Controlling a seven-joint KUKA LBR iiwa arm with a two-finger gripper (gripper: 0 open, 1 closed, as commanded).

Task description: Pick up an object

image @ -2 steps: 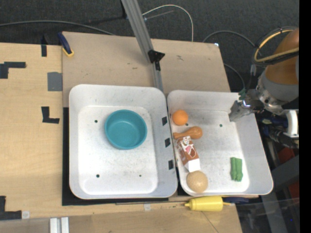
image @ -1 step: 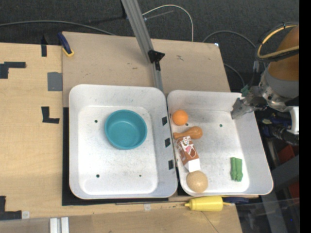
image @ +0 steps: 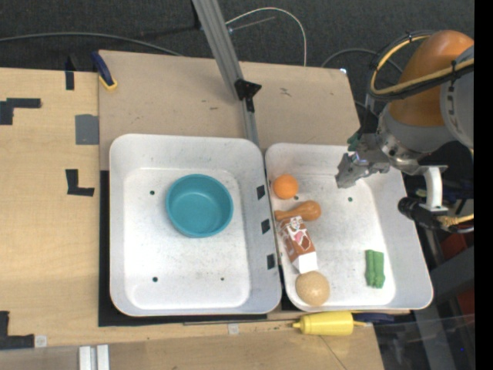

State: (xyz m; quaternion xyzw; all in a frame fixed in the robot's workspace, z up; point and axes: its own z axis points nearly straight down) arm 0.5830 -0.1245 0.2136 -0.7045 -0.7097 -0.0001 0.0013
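I see no single target marked, so I list the candidates in the right bin [image: 400,284]. An orange ball [image: 285,186] lies near the bin's left wall toward the back. Just in front of it is a brown bottle-shaped item [image: 299,211] lying on its side, and touching that, a red and white packet [image: 299,244] runs toward the front. A tan round item [image: 312,288] sits at the packet's front end, in the front left corner. A green block [image: 374,268] lies well apart from these, near the right wall.

The gripper [image: 348,173] hangs above the back part of the right bin, right of the orange ball and apart from it. I cannot tell how far it is open, and I see nothing in its grasp.

The left bin [image: 131,284] holds a teal bowl [image: 200,205], upright. A yellow bottle [image: 326,324] lies on the bench just outside the right bin's front edge.
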